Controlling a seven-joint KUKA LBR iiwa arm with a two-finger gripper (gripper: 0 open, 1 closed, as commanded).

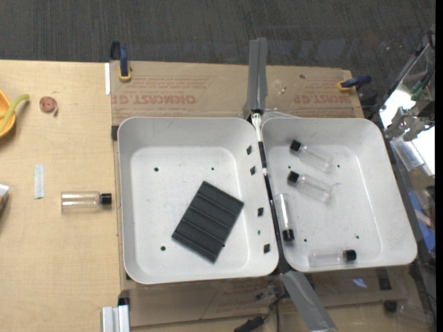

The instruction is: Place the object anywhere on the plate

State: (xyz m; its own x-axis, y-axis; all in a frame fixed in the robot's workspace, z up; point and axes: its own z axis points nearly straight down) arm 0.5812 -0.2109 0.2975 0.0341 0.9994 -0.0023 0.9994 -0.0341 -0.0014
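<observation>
1. Overhead, camera view: two shallow white bins sit side by side on cardboard (166, 88) laid over a pale wooden surface (55, 268).
2. Whether the gripper is wide, narrow or holding anything cannot be told, so its relation to the vials cannot be given.
3. Right bin (387, 185), smooth white plastic with rounded corners, holds four clear cylindrical vials with black caps, all lying on their sides.
4. Upper vial (311, 158) and middle vial (310, 187) lie near each other at a slant, caps toward the upper left.
5. Long vial (284, 213) lies along the bin's left wall, cap toward the near edge.
6. Lower vial (331, 258) lies against the near wall, cap to the right.
7. Left bin (138, 185) holds the plate (208, 221), a flat black rectangle with ribbed bands, lying tilted and well apart from every vial.
8. A fifth, similar vial (83, 199) lies on the bare surface left of the bins, near a small white strip (39, 182) and a pinkish disc (47, 104).
</observation>
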